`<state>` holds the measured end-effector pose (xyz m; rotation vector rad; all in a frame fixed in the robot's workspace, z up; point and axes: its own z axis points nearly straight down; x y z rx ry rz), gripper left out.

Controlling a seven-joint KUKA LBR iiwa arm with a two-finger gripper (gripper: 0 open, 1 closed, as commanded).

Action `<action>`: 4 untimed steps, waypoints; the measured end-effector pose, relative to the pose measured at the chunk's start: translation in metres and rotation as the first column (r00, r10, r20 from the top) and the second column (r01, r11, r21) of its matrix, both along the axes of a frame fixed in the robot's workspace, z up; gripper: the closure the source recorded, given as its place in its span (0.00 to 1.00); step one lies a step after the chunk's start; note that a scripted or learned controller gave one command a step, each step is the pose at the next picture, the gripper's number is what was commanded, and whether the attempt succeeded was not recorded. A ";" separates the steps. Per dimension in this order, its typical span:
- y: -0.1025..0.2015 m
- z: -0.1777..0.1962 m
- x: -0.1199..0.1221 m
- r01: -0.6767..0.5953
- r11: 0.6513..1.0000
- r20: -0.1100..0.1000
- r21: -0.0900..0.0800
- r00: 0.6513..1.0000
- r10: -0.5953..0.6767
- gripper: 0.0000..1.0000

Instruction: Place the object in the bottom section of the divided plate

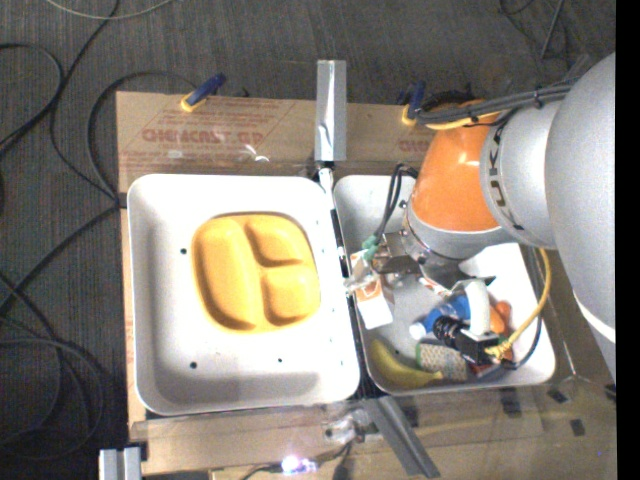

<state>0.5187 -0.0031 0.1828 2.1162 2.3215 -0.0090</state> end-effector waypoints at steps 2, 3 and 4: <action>0.118 0.039 0.094 -0.268 0.963 0.002 0.002 0.963 0.268 1.00; 0.165 0.039 0.091 -0.156 0.988 0.000 0.001 0.988 0.156 1.00; 0.165 0.040 0.091 -0.156 0.988 0.001 0.000 0.988 0.156 0.00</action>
